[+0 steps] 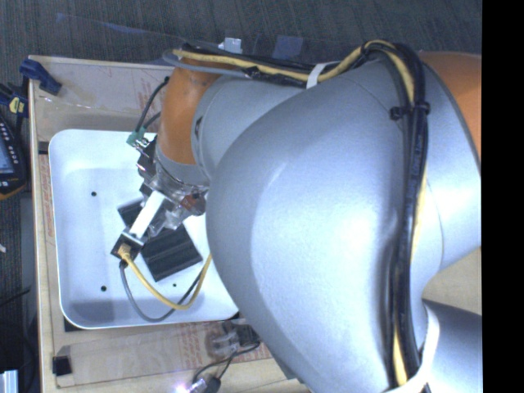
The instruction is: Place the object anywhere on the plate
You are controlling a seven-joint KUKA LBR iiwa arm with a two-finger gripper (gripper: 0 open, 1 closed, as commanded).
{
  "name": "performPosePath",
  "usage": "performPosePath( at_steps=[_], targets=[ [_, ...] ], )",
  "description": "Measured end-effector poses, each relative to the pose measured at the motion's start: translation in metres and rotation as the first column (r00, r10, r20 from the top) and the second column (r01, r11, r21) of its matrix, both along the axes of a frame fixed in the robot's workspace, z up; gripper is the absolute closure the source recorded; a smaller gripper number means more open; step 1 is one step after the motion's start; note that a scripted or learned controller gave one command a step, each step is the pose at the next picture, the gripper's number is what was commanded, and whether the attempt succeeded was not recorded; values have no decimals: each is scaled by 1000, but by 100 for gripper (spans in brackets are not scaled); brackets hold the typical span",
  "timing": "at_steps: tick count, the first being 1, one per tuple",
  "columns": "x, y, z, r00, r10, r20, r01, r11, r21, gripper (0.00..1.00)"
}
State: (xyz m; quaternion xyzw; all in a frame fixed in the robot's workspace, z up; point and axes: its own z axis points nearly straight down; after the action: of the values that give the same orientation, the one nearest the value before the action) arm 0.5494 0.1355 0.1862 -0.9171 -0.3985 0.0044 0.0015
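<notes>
Arm [344,219] filled the view from 3 o'clock, its grey bulk covering most of the counter [106,97] and whatever lay on that side. I could make out no plate.

White bin [74,219] sat at 9 o'clock, its floor mostly bare.

Orange wrist band [180,121] stood over the bin's 1 o'clock corner. The head hung down from it toward 7 o'clock.

Pincer [151,228] was low over the bin floor near centre. Dark ribbed pads [170,254] were visible, but I could not tell whether it was released or clenched, and I saw nothing held in it.

Yellow cable [164,297] looped out at 6 o'clock.

I could not pick out the task's object; my guess was that it sat hidden under the head. The direction and long axis for the coming move could not be judged.
</notes>
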Motion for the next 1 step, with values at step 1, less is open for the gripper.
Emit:
performPosePath(
  at_steps=[1],
  targets=[
    [-19, -81, 3, 992, -129, -1, 129, 992, 1, 100]
  ],
)
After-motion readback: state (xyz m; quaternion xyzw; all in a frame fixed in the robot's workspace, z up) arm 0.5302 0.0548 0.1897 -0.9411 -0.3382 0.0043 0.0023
